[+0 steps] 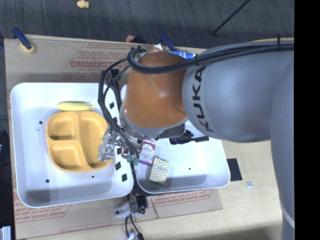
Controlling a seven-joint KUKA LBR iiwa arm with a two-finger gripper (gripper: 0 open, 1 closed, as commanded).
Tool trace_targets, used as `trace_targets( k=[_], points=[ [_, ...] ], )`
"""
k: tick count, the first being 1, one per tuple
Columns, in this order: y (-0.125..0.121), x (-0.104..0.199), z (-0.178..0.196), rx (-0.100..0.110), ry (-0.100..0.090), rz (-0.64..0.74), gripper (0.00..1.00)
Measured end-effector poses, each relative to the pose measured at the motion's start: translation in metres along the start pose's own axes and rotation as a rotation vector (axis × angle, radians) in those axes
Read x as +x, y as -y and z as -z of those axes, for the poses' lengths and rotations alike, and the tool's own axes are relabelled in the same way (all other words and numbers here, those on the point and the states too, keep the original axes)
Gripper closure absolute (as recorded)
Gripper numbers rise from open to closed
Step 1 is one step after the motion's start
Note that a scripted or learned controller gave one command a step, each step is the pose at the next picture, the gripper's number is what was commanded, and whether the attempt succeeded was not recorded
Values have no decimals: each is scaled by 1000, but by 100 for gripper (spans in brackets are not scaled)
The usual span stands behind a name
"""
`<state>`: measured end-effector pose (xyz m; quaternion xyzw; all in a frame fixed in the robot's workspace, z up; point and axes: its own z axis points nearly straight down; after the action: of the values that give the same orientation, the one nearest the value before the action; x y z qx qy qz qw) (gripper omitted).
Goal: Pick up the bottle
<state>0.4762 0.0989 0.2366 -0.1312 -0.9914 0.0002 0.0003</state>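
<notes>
Bottle [146, 154] lies in the right bin [200, 159]. Gripper [107, 146] hovers at its 9 o'clock; I cannot tell its grip.

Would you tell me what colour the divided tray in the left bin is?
Yellow-orange; the camera view shows the tray well.

Light is even and fairly bright, falling from overhead. The white bins [25, 149] show soft grey shading along their near walls, without harsh glare. A broad dull sheen lies on the orange band [150, 91] just right of the left bin. The arm [240, 94], closest to the camera, looks slightly soft. The picture is grainy, with small details smeared.
</notes>
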Motion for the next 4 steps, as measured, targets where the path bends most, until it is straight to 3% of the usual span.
trace_targets(
  k=[1,2,3,4],
  points=[
    [-24,7,-11,2,-2,190,100],
    [13,-4,-29,1,-2,400,100],
    [48,-27,-40,0,1,951,100],
    [-10,-7,-25,0,1,1314,100]
  ],
)
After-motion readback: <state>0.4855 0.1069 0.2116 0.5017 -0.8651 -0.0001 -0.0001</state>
